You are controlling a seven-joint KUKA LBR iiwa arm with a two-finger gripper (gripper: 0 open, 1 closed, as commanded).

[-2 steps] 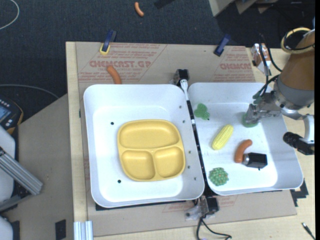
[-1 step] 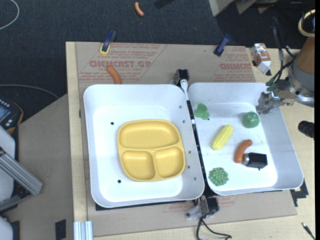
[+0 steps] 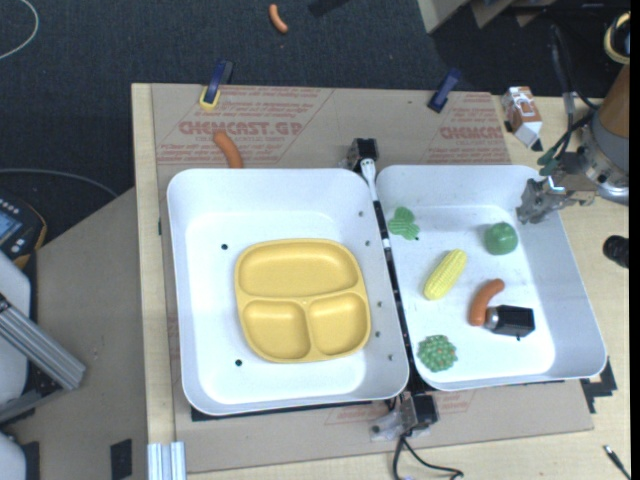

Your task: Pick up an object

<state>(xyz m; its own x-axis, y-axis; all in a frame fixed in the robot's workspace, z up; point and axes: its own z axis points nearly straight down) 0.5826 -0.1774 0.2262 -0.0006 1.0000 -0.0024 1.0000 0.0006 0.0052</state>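
The right white bin [image 3: 570, 298] holds a yellow corn cob [image 3: 445, 273], a green round fruit [image 3: 500, 237], an orange sausage [image 3: 485, 301], a black block [image 3: 512, 320], a leafy green piece [image 3: 403, 223] and a green broccoli head [image 3: 436, 352]. My gripper [image 3: 536, 206] hangs over the bin's far right corner, just up and right of the green round fruit. Nothing can be seen held in it.
The left white bin [image 3: 200, 268] carries a yellow divided plate [image 3: 300, 298]. On the cardboard behind the bins lie another orange sausage [image 3: 229, 149] and a small box [image 3: 520, 111]. Blue clamps [image 3: 213, 83] pin the board's far edge.
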